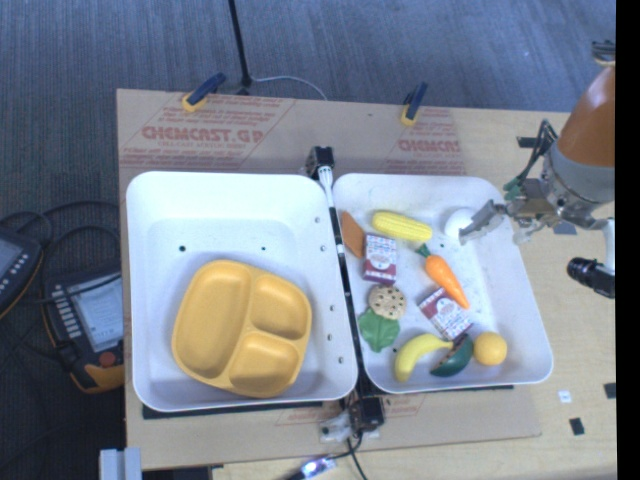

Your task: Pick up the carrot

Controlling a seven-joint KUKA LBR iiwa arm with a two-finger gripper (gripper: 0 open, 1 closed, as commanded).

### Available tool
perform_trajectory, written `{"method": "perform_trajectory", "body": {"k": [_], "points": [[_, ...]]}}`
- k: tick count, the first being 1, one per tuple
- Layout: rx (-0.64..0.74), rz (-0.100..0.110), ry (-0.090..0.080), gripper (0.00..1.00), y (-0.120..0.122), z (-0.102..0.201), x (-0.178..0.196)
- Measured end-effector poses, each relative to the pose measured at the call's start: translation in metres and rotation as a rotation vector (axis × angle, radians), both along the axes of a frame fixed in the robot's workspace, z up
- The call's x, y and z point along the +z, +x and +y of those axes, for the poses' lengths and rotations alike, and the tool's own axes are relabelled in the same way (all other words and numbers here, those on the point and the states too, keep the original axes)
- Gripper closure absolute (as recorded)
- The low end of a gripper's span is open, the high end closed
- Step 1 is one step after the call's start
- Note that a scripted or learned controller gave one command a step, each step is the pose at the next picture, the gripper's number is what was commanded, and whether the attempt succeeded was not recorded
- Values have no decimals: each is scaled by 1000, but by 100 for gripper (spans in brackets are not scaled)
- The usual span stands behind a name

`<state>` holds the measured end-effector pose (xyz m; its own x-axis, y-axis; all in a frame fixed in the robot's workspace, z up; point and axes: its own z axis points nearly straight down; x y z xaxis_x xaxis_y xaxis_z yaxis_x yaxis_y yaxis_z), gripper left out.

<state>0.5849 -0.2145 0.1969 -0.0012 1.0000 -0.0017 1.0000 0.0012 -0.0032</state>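
Observation:
The carrot (445, 279), orange with a green top, lies slantwise in the middle of the right bin (530, 313), its green end toward the back. My gripper (501, 225) hangs over the bin's back right part, above and to the right of the carrot and apart from it. Its fingers (483, 218) are spread open with nothing between them. One finger points toward a white ball (457, 224).
Around the carrot lie a corn cob (400, 228), two red packets (380, 258) (445, 313), a cookie (386, 301), a green leaf (378, 330), a banana (418, 353), a lemon (490, 348) and an orange wedge (352, 234). A yellow divided plate (243, 325) sits in the left bin (160, 208).

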Motion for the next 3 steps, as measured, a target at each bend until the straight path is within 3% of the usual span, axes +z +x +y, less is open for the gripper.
{"method": "perform_trajectory", "body": {"k": [1, 2, 3], "points": [[-73, 2, 2, 0, -34, 73, -100], [-73, 4, 0, 100, -35, 72, -92], [-362, -2, -1, 100, 25, 149, -13]]}}
